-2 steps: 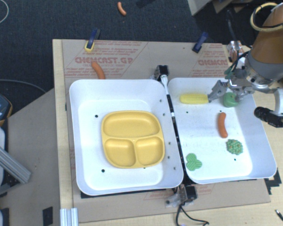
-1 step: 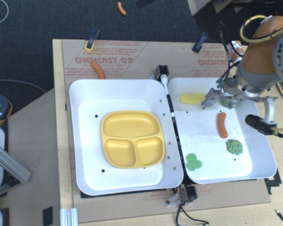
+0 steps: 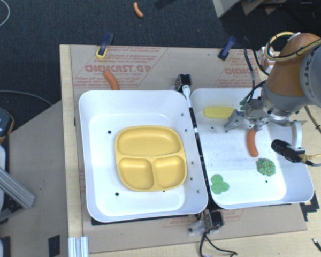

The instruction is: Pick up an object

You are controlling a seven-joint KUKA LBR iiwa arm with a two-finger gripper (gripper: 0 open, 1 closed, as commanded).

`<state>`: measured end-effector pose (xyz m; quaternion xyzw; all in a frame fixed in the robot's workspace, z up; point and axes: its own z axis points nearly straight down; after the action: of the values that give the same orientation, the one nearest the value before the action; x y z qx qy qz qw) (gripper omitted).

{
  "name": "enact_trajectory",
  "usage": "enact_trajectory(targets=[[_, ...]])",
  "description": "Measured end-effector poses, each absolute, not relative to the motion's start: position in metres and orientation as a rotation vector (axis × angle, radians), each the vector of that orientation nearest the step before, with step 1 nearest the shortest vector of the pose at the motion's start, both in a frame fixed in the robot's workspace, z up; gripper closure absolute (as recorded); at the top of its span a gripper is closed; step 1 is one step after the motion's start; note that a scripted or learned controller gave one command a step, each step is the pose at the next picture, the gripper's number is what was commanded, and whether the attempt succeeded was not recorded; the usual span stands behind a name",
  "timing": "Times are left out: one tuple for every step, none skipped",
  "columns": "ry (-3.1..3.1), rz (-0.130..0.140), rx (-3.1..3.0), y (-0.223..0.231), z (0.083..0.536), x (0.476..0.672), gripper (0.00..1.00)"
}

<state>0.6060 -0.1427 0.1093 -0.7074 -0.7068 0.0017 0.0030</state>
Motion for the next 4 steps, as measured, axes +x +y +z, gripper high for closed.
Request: enact_trajectory(targets=[[-2.223,-0.002,-2.22,-0.141,0.086,0.608,0.0],[-2.221,-0.001,-2.222,-0.142,0.096,0.607,1.0],[-2.226,-0.004,-2.225,-0.137,0.144,0.601,1.0],[-2.228,-0.007,-2.225,-0.131,0.207,0.6,1.0]])
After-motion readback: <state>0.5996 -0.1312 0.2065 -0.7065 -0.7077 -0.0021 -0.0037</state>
